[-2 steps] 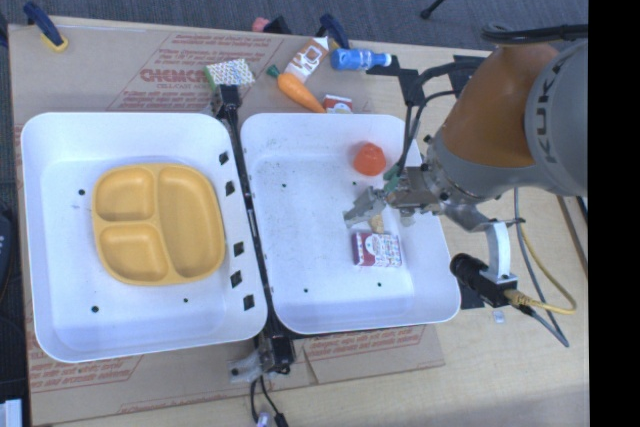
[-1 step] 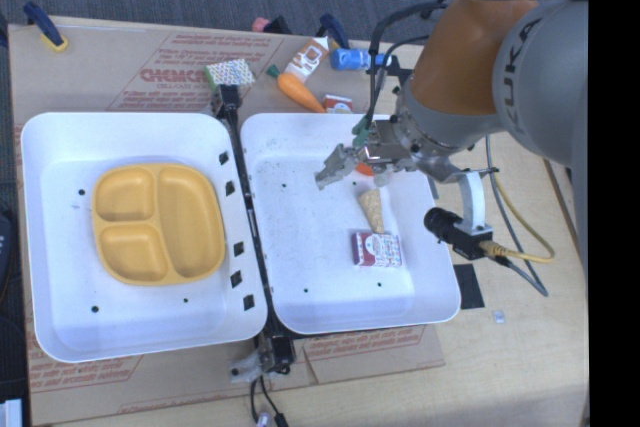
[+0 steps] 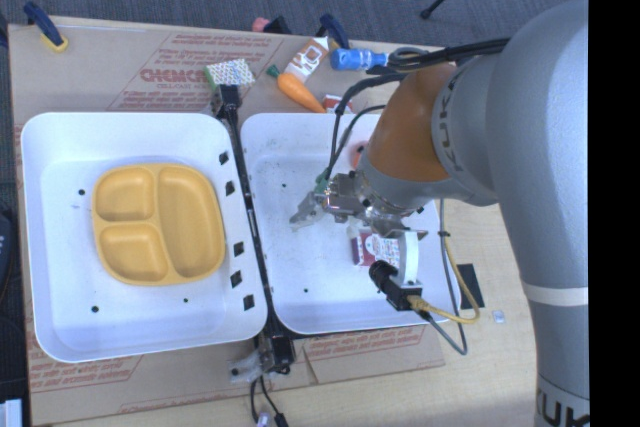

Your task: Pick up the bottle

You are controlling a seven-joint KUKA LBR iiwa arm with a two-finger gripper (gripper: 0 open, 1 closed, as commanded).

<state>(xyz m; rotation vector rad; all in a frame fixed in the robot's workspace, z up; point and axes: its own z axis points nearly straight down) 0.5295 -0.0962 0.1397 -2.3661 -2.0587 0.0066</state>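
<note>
Over the right bin (image 3: 300, 305) we are seeing the grey arm (image 3: 520, 115) reaching in from the right, its orange band (image 3: 410, 125) bending the wrist downward. The gripper (image 3: 312, 208) is hanging low near the bin's floor; we cannot tell how its jaws stand. The bottle (image 3: 378, 248) is lying in that bin, just under the wrist. A yellow tray (image 3: 158, 221) is sitting in the left bin (image 3: 50, 315).

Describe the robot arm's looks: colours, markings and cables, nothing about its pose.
The arm has bulky rounded grey links, with an orange band above the wrist. A pale ring circles its lower link, and part of dark lettering shows beside the orange. Black cables loop over the orange section, and a yellow cable trails from a black plug below the wrist. The gripper end is metallic grey.
</note>
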